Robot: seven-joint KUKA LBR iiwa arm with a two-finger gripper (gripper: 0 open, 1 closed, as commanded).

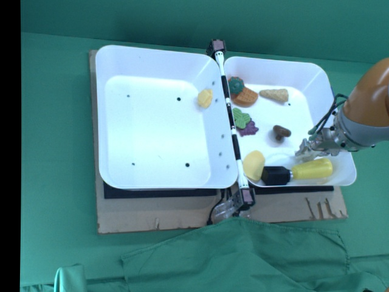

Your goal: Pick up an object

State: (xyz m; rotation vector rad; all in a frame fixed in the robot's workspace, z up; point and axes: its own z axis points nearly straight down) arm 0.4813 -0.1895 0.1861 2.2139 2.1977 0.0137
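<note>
My gripper (308,147) hangs over the right side of the right bin (316,78), just above a yellow tool with a black end (302,171) that lies along the bin's front wall. Nothing shows in its grasp. A small brown piece (281,132) lies a little to its left. Further left are a pale yellow lump (253,165), a green and purple grape bunch (244,121), an orange carrot with a green top (242,93) and a tan cone (274,94). A yellow piece (205,98) rests alone in the left bin (121,66), near its right wall.
A thin divider bar (230,117) runs between the two bins. The bins sit on a brown cardboard sheet (121,215). Green cloth (243,257) is bunched up in front of the bench. The arm's orange band (374,93) stands at the right.
</note>
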